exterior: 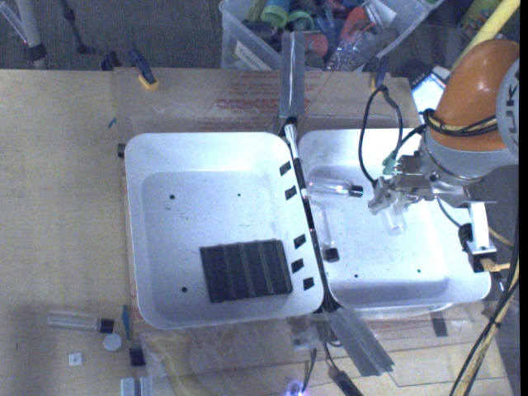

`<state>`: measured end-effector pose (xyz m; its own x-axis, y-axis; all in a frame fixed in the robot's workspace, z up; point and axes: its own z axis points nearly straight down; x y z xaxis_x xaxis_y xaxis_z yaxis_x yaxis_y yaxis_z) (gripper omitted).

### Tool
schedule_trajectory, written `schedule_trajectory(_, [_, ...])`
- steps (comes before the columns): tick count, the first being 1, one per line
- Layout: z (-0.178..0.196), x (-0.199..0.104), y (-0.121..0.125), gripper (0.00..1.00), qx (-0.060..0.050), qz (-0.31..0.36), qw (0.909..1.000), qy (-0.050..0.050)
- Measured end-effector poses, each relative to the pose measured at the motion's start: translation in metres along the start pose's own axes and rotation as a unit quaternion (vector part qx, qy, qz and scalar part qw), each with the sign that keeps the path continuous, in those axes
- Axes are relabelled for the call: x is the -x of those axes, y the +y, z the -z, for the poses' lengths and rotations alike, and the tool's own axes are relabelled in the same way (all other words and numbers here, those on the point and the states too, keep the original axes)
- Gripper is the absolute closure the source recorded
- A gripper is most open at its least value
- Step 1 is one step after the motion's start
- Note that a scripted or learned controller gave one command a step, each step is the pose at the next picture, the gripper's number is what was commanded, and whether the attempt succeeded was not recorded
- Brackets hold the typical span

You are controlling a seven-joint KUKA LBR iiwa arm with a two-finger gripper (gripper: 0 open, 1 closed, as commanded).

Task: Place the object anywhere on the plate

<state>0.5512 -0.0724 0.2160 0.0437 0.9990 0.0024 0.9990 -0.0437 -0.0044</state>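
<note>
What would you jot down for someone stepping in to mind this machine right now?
Tool: hanging over the right bin; whether it grips anything cannot be told from here.
Things: a clear tube with a dark cap lies in the right bin near the divider, to the left of the tool. The dark ridged plate sits in the left bin, toward its front.
Done: nothing rests on the plate.
Left: pick up the object, carry it across the divider and set it on the plate.

Single fixed camera above the bench (58, 180), looking obliquely down at moderate distance on both white bins (136, 221); arm (478, 97) enters from right.
</note>
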Motion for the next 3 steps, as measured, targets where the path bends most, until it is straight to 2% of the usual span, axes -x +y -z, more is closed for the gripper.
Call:
schedule_trajectory(1, [-0.026, -0.089, 0.067, 1.0, 0.001, -0.188, 0.9822, -0.001])
schedule_trajectory(2, [-0.033, -0.116, 0.003, 1.0, -0.002, -0.243, 0.97, -0.001])
schedule_trajectory(3, [-0.057, -0.145, 0.014, 1.0, 0.016, -0.35, 0.9367, -0.001])
